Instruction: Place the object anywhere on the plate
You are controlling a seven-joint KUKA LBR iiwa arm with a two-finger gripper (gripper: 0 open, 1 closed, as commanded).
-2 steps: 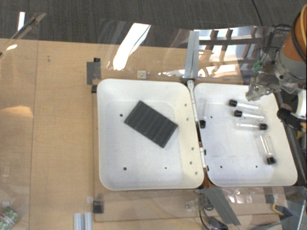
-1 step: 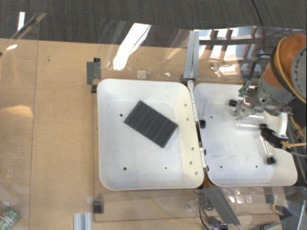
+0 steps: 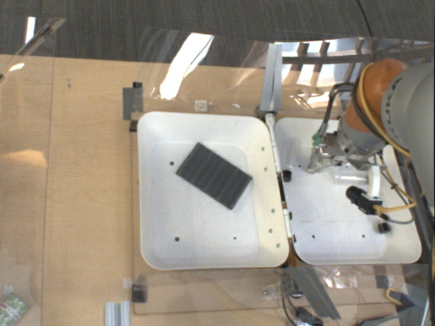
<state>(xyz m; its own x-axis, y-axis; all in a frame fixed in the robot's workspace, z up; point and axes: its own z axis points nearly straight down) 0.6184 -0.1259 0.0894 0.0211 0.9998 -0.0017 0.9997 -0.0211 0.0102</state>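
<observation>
Plate in left bin, tilted.

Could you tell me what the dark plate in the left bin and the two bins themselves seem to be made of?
The dark plate looks like matte, dark grey plastic or rubber: it gives no glare, and fine parallel ridges run across it. The left bin and right bin look like smooth white moulded plastic, with rounded corners and a soft sheen; painted metal cannot be ruled out.

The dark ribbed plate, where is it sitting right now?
The dark ribbed plate lies flat and skewed in the left bin, near its middle, apart from the arm over the right bin.
</observation>
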